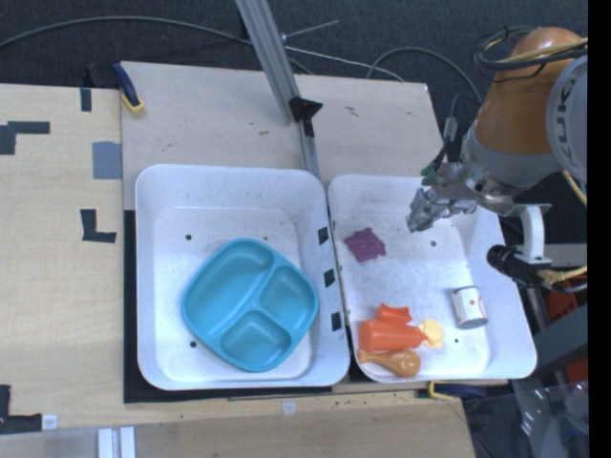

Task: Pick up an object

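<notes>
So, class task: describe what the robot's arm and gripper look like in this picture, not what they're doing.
The arm is bulky and rounded, grey with a broad orange band above the wrist. Black cables loop over its top. The gripper is a small, dark grey metal assembly, much slimmer than the arm.

The bulky grey KUKA arm (520, 141) carries a rounded orange band above its wrist, with thin black cables looped over the top. At its end sits a small dark-grey metal 2-finger gripper (421, 219), mechanical and angular in shape.
</notes>
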`<state>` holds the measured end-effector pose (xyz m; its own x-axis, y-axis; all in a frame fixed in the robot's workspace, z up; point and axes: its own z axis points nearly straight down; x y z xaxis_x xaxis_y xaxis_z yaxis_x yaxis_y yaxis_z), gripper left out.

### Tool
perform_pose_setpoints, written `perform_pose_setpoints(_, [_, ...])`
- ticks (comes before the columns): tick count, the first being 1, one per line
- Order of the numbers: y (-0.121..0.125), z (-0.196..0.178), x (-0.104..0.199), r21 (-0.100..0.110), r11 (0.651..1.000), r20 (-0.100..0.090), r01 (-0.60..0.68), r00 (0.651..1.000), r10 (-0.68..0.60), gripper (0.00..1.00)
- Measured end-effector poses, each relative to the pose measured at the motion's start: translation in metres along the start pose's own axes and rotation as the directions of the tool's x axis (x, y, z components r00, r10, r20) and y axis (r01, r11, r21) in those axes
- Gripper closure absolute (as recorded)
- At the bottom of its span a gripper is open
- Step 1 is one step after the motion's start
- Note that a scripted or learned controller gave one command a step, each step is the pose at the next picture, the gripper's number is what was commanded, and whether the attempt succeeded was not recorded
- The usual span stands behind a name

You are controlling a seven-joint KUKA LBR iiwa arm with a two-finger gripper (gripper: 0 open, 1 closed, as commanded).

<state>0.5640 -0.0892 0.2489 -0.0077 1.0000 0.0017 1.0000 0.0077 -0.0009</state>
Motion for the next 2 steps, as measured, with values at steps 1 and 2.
perform_pose_setpoints(1, [0.0, 0.006, 0.065, 0.001, 1.0, 0.0, 0.001, 1.0, -0.001, 1.0])
perform_pose_setpoints(2, [0.004, 0.019, 0.124, 0.003, 1.0, 0.0, -0.001, 1.0, 0.001, 1.0])
